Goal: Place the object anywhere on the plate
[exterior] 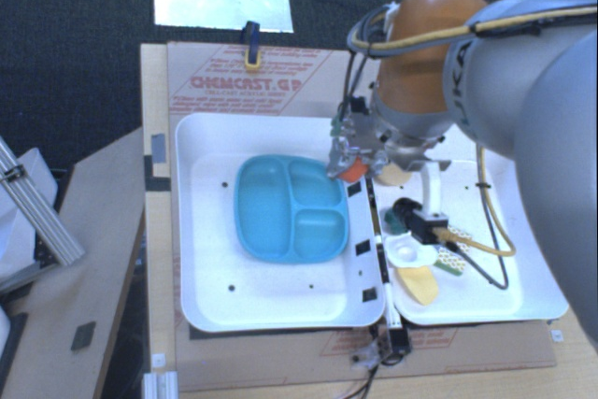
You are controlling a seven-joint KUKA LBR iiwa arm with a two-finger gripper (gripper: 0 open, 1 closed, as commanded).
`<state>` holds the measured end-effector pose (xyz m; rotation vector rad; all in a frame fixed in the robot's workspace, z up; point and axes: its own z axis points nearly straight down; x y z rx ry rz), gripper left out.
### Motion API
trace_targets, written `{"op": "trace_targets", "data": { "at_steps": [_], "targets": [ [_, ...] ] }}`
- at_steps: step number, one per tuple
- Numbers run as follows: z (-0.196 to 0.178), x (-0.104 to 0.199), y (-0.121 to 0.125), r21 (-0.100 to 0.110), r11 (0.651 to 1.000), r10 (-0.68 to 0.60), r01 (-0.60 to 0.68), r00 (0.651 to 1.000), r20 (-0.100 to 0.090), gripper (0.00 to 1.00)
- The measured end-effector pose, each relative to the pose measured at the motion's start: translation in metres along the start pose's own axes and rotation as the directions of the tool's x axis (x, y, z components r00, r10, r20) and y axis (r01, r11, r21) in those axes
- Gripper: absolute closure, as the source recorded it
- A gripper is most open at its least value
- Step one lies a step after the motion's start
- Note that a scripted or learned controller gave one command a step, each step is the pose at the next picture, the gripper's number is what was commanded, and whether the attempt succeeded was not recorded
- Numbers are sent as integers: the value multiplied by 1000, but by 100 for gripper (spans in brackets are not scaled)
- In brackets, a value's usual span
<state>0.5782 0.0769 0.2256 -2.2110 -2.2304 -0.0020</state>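
Overhead, claw (349, 162) clamped on an orange object (352, 171), at the blue plate's (280, 210) upper right rim.

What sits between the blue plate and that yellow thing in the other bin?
In the camera view, the bins' adjoining white walls lie between the blue plate and the yellow object, with black tabs along the seam.

The grey arm (523, 79) comes in from the counter's right edge and fills the upper right. Its orange band (425, 51) sits above the wrist, which points down toward the middle of the counter. Cables (486, 220) loop off the wrist. The tool (348, 162) hangs low with a small orange thing at its tip, its grip unclear.
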Motion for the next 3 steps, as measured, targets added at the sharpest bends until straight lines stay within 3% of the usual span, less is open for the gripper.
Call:
{"op": "trace_targets", "data": {
  "at_steps": [1, 2, 3],
  "targets": [
    [11, 51, 6, -1, 1000, -1, 1, 1000, 0, 100],
    [-8, 96, 6, -2, 1000, 0, 0, 1000, -1, 100],
    [-7, 93, 6, -1, 1000, 4, -4, 1000, 1, 0]
  ]
}}
